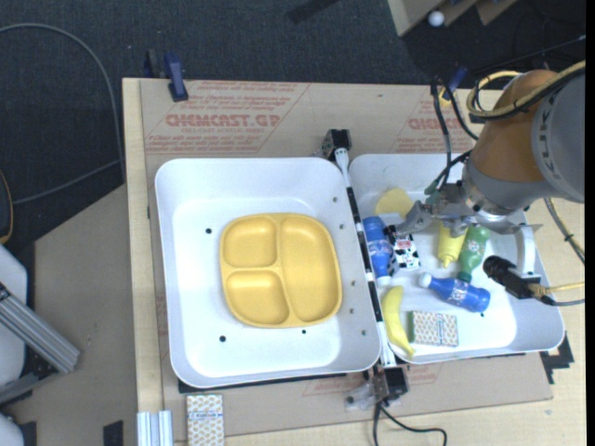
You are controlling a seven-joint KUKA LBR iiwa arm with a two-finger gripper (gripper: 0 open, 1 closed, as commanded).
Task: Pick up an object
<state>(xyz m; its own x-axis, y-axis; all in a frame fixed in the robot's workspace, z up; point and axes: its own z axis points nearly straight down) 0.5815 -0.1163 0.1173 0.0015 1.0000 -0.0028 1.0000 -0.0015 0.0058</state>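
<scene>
The right bin (530,328) holds several small objects. A blue bottle (376,244) lies along its left wall, with a small black-and-white spotted piece (402,251) beside it. A round yellow object (394,201) sits at the back. A yellow bottle (449,244) and a green bottle (473,252) lie side by side in the middle. In front of them are a second blue bottle (461,294), a banana (395,319) and a patterned packet (434,328). My gripper (416,219) hangs low over the bin's back middle, between the round yellow object and the yellow bottle.
The left bin (186,249) holds a yellow divided plate (279,269). A black divider rail (358,240) runs between the bins. The arm's grey and orange body (521,147) covers the right bin's back right corner. A small packet (204,416) lies on the bench in front.
</scene>
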